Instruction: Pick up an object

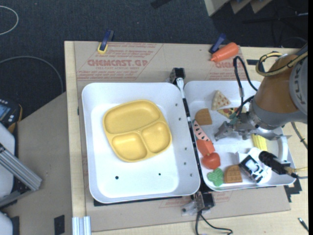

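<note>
Item: red toy pepper (207,153), light, stiff, slick plastic; I'd grip its body crosswise; pincer (229,129) state: cannot tell.

Robotics lab: clamped bench (146,58), cables (10,18)

2 white bins (93,131), 1 yellow tray (137,130), approx 8 toy foods (204,116), 2 clamps (103,42)

One fixed overhead camera, slanted down on both white bins (93,131).
</note>
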Robot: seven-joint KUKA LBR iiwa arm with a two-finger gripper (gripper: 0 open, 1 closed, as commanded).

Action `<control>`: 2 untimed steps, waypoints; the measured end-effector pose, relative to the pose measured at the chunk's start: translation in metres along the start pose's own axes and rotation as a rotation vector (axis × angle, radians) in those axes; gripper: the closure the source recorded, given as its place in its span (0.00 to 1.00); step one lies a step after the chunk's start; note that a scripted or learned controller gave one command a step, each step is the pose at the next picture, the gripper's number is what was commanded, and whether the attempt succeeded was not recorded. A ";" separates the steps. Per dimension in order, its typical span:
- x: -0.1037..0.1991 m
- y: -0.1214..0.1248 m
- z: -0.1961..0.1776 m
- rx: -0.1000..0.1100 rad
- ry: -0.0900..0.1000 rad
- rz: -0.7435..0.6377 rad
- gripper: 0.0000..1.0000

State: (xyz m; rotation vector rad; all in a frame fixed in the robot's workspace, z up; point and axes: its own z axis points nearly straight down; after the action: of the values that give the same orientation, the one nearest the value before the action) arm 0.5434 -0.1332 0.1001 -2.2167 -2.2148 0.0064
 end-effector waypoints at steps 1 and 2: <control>0.001 -0.001 0.017 -0.003 -0.001 0.000 0.00; 0.000 0.000 0.005 -0.008 -0.002 0.001 1.00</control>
State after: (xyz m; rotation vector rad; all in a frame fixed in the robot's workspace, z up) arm 0.5436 -0.1328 0.0951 -2.2227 -2.2182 -0.0002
